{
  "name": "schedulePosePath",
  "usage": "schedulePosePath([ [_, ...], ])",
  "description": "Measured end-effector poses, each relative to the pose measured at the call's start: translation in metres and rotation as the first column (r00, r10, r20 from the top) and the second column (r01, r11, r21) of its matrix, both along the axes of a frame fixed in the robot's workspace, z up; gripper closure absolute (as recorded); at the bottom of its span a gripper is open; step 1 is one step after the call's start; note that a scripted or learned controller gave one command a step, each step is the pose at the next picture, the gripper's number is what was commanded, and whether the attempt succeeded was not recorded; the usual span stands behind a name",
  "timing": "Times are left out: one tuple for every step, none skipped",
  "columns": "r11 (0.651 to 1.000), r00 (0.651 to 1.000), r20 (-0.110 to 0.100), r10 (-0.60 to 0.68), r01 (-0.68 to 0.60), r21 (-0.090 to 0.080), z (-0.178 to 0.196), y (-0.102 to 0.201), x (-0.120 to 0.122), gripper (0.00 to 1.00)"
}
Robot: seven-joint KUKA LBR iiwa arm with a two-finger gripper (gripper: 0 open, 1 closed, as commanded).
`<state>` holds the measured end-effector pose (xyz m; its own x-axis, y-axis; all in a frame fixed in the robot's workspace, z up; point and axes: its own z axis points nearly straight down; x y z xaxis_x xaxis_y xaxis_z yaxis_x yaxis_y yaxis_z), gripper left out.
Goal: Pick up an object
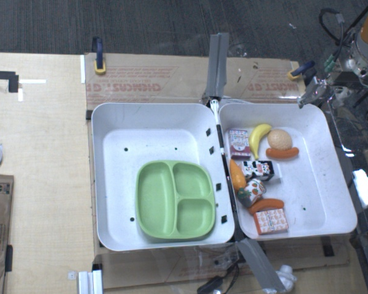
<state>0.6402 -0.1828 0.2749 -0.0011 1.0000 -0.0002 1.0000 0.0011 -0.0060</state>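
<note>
gripper [311, 94]: at the far right corner of the right bin, above its rim; can't tell how it is set
objects: banana [259, 138], sausage [282, 153], carton [238, 143], clustered at the right bin's [331, 182] left side
relation: nearest items lie down-left of gripper; banana's long axis runs near-far
left bin [110, 164]: green tray [175, 199]

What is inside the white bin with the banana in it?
The right bin holds a banana, a tan ball, two orange sausages, a carrot, small food packets and a box. Whatever lies beneath them is covered.
</note>
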Motion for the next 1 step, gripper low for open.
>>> schedulePosePath([
  [0.999,0.999,0.002,0.049,-0.049,0.001,-0.1739,-0.0014,0.0011,0.00],
])
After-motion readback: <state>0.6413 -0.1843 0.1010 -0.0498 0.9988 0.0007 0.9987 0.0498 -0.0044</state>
